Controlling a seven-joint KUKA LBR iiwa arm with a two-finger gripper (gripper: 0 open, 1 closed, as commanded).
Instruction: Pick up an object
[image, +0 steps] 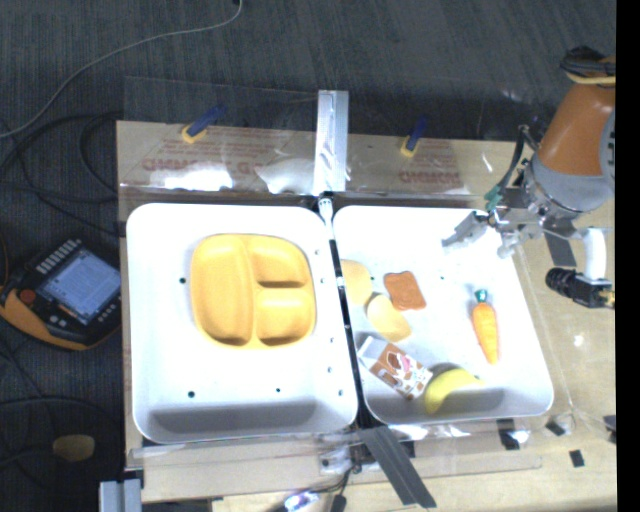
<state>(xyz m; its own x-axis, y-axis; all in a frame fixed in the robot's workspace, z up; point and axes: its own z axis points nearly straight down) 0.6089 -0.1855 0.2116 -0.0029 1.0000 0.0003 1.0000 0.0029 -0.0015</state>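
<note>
The right bin (520, 290) holds several objects. An orange toy carrot (485, 331) lies near its right wall. A brown toast-like piece (405, 290) lies in the middle, with two pale yellow pieces (387, 319) beside it by the divider. A small printed packet (394, 366) and a yellow-green round fruit (449, 388) lie at the front. My gripper (488, 232) hangs over the bin's back right corner, above and behind the carrot. Its fingers are spread open with nothing between them.
The left bin (160, 330) holds a yellow divided tray (253, 288). A metal divider (340, 300) runs between the bins. The arm's orange band (580, 125) stands at the right edge. A handheld controller (65, 290) lies off the bench at left.
</note>
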